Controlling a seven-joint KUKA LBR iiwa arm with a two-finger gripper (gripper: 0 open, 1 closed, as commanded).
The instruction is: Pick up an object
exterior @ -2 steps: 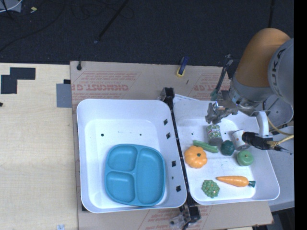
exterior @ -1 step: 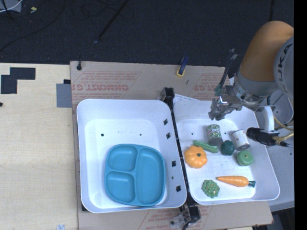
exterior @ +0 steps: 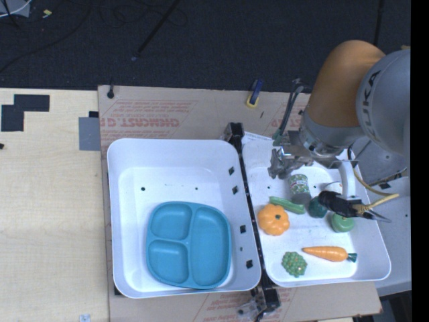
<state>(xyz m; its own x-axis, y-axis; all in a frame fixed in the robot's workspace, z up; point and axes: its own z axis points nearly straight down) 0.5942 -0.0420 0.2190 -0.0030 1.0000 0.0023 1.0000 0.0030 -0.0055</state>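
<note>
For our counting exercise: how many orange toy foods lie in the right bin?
2: a pumpkin at the bin's left side, a carrot near its front. The arm may hide others.

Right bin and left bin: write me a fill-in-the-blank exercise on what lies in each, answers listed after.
1. The blue divided tray lies in the ____ bin.
2. The carrot lies to the ____ of the green broccoli piece in the camera view.
3. The small pumpkin is coloured ____.
4. The gripper hangs over the far end of the ____ bin.

Missing words: left; right; orange; right
</note>
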